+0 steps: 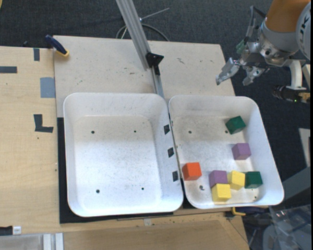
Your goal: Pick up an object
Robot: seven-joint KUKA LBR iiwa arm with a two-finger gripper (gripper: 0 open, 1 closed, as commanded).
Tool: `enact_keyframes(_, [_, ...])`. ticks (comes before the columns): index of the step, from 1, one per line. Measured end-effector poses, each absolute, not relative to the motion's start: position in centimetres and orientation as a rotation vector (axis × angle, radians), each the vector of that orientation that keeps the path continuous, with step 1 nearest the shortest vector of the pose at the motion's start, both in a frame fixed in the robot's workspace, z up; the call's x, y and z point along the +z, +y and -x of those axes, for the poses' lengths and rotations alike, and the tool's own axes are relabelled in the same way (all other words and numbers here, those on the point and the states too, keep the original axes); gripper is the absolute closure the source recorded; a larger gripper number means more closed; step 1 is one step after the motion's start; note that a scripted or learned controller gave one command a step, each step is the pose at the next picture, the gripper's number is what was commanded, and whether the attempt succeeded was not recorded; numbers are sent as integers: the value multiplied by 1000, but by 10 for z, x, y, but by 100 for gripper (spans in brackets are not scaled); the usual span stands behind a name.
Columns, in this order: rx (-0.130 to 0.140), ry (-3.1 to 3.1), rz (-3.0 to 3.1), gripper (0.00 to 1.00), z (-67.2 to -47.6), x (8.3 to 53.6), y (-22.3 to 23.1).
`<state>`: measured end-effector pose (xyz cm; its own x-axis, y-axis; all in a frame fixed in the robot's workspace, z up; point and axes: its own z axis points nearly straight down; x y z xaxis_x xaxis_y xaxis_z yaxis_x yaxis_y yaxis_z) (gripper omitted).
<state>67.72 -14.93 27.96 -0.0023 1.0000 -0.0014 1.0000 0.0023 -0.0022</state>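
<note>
Seven small blocks lie in the right bin: a green cube [235,124] far right, a purple one [241,151] nearer, an orange one [191,171] left, and purple [218,178], yellow [237,179], green [253,179] and yellow [221,192] clustered nearest.

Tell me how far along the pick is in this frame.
Nothing looks done: the gripper is open with nothing between its fingers, poised above the right bin's far edge. All seven blocks lie in that bin, the green block nearest the gripper. Descent, grasp and lift are all left.

The arm [289,14] is cut off by the top and right edges — only wrist and orange band are seen — and the metal pole [133,22] is truncated at the top edge.
</note>
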Motion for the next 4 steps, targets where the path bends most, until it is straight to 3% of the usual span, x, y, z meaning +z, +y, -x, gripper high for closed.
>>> enact_keyframes(1, [-6, -2228, 2226, 0, -628, 375, -158])
enact_keyframes(2, [11, -2215, 2218, 0, -617, 262, -195])
enact_keyframes(3, [-3, -2225, 2225, 0, -574, 331, -198])
enact_keyframes(4, [9, -2217, 2216, 0, -582, 218, -209])
